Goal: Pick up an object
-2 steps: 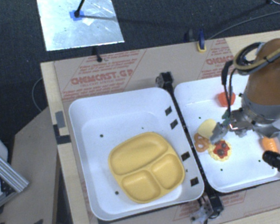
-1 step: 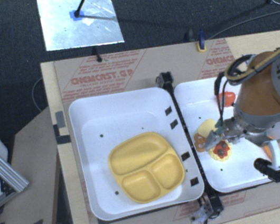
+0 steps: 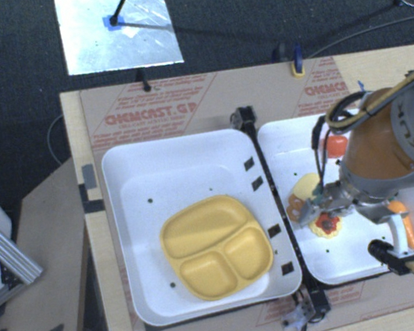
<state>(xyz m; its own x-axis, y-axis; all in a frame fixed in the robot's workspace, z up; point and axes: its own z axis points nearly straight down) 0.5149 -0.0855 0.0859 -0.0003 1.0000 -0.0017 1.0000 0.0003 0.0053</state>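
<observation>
My pincer [image 3: 322, 208] sits low in the right bin [image 3: 303, 262], over a cluster of small objects [image 3: 312, 206] at its left side. Left of me, past the divider [image 3: 271, 189], the left bin [image 3: 132, 213] has a compartment tray [image 3: 215, 245] in it.

Red print "CHEMCAST GP" on brown protective sheet [image 3: 152, 113] up-left of the pincer; repeated, partly legible, directly above it.

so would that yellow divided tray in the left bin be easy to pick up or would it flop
The yellow three-compartment plastic tray looks moulded and rigid, so it probably would not flop. It lies flat in the left white bin, so it likely slides rather than rolls. Its low rim may give the tool little to grip.
</observation>
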